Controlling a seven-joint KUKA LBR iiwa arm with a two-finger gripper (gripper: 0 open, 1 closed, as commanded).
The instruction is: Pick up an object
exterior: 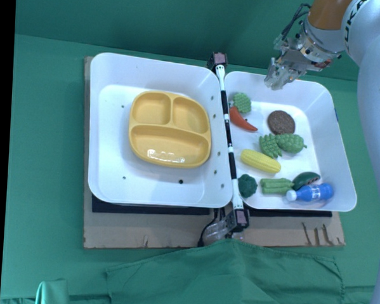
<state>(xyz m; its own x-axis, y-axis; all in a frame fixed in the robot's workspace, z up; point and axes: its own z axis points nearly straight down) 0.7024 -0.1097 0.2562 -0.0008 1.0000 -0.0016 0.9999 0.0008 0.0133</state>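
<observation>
Nearest us, rumpled green cloth [234, 277] hides the cardboard's front edge. In the right bin [338, 134] we see a glossy blue bottle [311, 193], a ribbed yellow corn cob [260, 161], knobbly green toys and a flat brown disc [281, 122]. The left bin [109, 112] bears a smooth yellow divided plate [171, 128]. Farthest, the gripper [280, 75] hangs above the right bin's rear rim; we cannot tell its state.

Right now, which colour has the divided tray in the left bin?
Yellow; the camera view shows the tray clearly.
</observation>
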